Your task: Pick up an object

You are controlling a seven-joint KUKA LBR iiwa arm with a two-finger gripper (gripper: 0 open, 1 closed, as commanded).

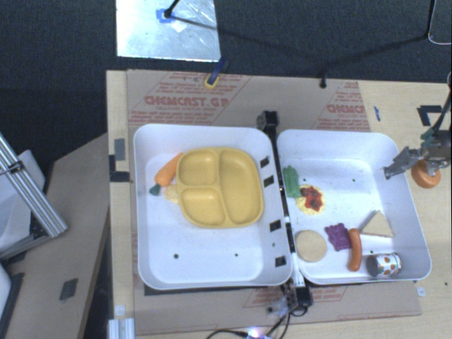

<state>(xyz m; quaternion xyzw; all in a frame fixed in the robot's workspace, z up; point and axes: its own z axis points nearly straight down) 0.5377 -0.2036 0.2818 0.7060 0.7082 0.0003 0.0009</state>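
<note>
Dark carpet surrounds my bench (395,302), which carries two shallow white bins side by side on brown cardboard.

Nearest me, along the front of the right bin (413,256), I see a small printed can (385,264) lying on its side, an orange sausage-shaped piece (354,249) just beside it, a purple piece (338,236) touching that, and a round tan disc (311,246). A pale wedge (379,225) sits a little further back. Near the divider lie a yellow-and-red piece (311,199) and a green strip (290,180).

The left bin (212,274) holds a yellow three-compartment plate (217,187). A toy carrot (168,169) leans against its left rim, with a small dark green bit (154,189) at the carrot's tip.

My gripper (395,167) hangs at the right bin's far right wall, above the rim, well apart from every object; I cannot tell how it is set.

Further back, a shiny metal sheet (168,18) lies on the carpet.
</note>
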